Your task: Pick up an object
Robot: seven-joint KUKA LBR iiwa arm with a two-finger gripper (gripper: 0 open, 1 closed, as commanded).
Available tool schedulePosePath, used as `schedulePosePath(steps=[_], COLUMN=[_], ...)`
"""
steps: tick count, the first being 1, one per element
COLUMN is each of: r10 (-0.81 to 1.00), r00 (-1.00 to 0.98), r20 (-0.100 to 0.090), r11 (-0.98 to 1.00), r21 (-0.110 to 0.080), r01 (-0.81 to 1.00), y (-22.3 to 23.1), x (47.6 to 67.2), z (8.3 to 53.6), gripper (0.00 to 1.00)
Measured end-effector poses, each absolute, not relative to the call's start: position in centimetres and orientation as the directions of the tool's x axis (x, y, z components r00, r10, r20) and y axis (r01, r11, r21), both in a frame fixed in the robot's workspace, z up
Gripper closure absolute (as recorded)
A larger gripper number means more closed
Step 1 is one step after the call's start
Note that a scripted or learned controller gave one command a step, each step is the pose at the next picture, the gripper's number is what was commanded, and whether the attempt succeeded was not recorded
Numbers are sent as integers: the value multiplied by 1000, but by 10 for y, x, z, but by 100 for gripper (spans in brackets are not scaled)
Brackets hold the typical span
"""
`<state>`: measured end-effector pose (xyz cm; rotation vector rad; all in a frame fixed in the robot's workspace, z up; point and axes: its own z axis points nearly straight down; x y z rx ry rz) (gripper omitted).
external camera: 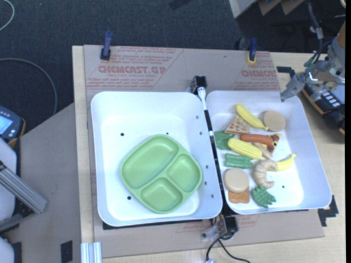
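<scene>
Spanning most of the bench (82, 147), two shallow white bins sit side by side. The left bin (104, 163) carries a green divided plate (160, 172), lying flat a little toward its near edge. The right bin (312, 163) carries the candidates for the pick, a heap of toy food gathered along its left half. A yellow banana (249, 116) and a round tan bun (273, 120) lie toward the bin's far edge. Below them come a cracker wedge (237, 126), a red hot dog (258, 138), an ear of corn (245, 148) and a green pea pod (239, 161). A croissant (264, 171) and a smaller banana (286, 161) sit near the middle. A round slice on an orange base (236, 181) and a green leafy piece (264, 196) lie by the near edge.

The arm reaches in at the bench's far right corner, and the pincer (290, 87) hangs just off the right bin's far right corner, with nothing in it. It looks spread, though at this size and slant I cannot tell for certain.

The step in hand appears to be the approach, with no object chosen yet. The next move calls for travel leftward over the heap, then a descent onto one piece that stands clear of its neighbours. The bun or the far banana seem the easiest, being nearest and least crowded.
</scene>
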<state>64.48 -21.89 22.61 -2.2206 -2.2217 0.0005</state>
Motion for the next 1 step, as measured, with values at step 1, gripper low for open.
schedulePosePath(steps=[1], r10=[1000], r00=[3], r20=[9], r11=[-3], r21=[-3], r01=[1000], y=[-183], x=[590], z=[99], gripper=[0])
